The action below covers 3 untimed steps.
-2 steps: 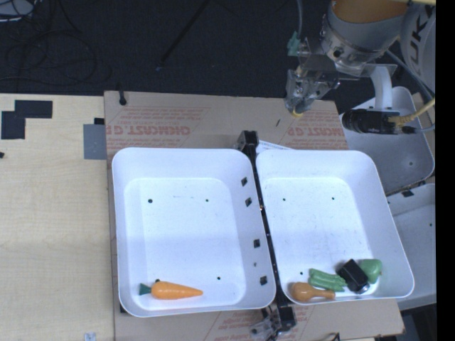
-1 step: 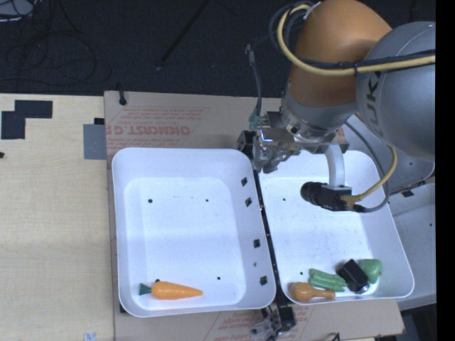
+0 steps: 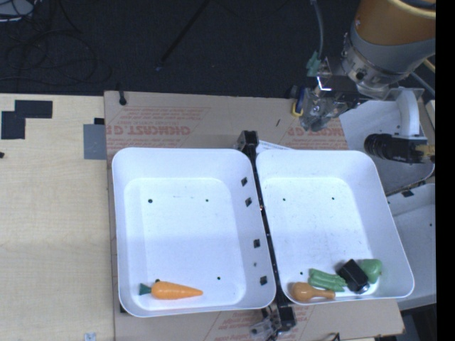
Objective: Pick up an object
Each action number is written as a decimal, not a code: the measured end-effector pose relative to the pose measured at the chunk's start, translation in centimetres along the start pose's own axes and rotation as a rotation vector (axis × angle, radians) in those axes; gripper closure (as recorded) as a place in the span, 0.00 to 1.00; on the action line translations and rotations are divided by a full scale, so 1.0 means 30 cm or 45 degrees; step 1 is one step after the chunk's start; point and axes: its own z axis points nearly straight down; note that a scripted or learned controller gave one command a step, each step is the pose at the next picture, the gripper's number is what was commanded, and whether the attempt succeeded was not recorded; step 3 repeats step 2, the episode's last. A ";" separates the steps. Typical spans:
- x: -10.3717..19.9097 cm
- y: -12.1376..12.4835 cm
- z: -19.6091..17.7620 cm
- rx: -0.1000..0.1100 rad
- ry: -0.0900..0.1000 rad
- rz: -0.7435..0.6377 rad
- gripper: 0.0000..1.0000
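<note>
An orange carrot (image 3: 175, 290) with a green top lies at the front left of the left bin (image 3: 135, 183). In the front right corner of the right bin (image 3: 370, 190) lie a tan pear-shaped piece (image 3: 311, 293), a green pea pod (image 3: 326, 280), a black block (image 3: 352, 275) and a green rounded piece (image 3: 371, 268), all close together. My gripper (image 3: 315, 114) hangs above the bench beyond the far edge of the right bin, well away from every object. Nothing shows under it.
The two white bins sit side by side on brown cardboard (image 3: 199, 119), split by a black divider strip (image 3: 257, 219). A pale wooden bench top (image 3: 50, 226) lies to the left. Dark cables run behind the bench.
</note>
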 end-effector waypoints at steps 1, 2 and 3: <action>-0.064 -0.022 0.246 0.028 0.001 -0.001 1.00; 0.060 -0.090 0.246 0.021 0.003 -0.009 1.00; 0.060 -0.090 0.246 0.021 0.003 -0.009 1.00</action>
